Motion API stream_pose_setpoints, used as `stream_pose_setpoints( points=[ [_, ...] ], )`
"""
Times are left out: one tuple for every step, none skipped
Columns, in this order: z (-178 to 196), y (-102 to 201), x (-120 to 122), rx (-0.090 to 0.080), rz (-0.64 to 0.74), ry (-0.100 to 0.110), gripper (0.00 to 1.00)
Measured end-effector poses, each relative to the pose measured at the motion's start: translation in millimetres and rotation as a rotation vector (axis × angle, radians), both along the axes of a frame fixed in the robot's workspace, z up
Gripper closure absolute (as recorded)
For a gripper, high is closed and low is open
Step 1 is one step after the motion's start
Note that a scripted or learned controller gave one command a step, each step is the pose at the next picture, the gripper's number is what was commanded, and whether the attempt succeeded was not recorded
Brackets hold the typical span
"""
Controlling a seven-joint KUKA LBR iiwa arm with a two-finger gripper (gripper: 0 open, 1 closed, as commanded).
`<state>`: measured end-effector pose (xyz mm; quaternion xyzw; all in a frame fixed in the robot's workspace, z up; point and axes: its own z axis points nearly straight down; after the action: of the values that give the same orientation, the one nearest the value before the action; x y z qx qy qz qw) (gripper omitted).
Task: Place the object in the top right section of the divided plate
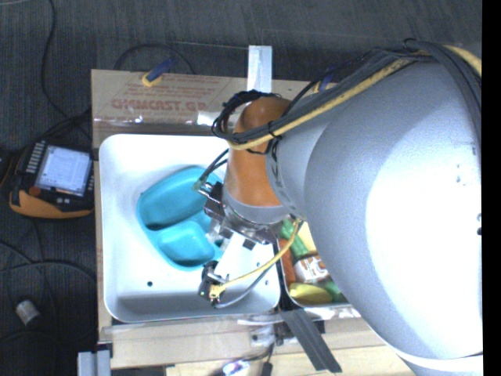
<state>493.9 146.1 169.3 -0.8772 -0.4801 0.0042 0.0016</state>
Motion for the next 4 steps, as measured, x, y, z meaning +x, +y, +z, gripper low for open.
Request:
stream_pose_setpoints(
  points=[
    [-78, 5, -6, 0.007, -0.330, -0.022, 1.00],
    [-69, 5, -6, 0.009, -0.330, -0.019, 1.00],
    [17, 43, -12, -0.001, 0.058, -0.001, 1.00],
    [-68, 71, 54, 0.004, 0.053, -0.020, 1.00]
  ],
)
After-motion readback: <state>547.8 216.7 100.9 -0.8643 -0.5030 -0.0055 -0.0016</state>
